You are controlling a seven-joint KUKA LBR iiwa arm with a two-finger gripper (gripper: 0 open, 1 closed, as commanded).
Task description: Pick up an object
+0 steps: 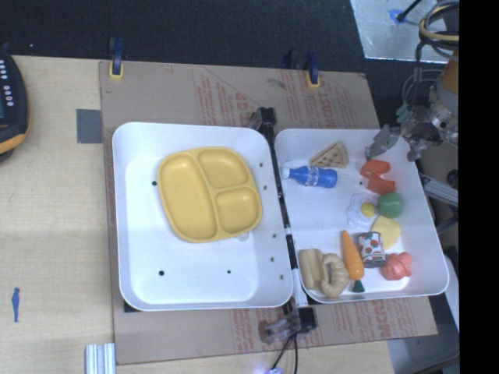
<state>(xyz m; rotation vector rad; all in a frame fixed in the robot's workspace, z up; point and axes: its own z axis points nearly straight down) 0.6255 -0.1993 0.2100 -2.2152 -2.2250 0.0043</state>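
Note:
The right bin (425,209) holds several toys: a blue bottle (312,177), a tan wedge (330,157), a red piece (377,174), a green ball (390,204), a yellow piece (387,230), a carrot (352,255), a small can (370,248), a red blob (398,266) and tan bread pieces (323,272). My gripper (399,140) hangs over the bin's upper right corner, just above the red piece, its fingers spread with nothing between them.
The left bin (140,279) carries a yellow divided plate (209,192). Cardboard underlies both bins, with clamps at the back edge. A dark device (12,100) lies at the far left of the bench.

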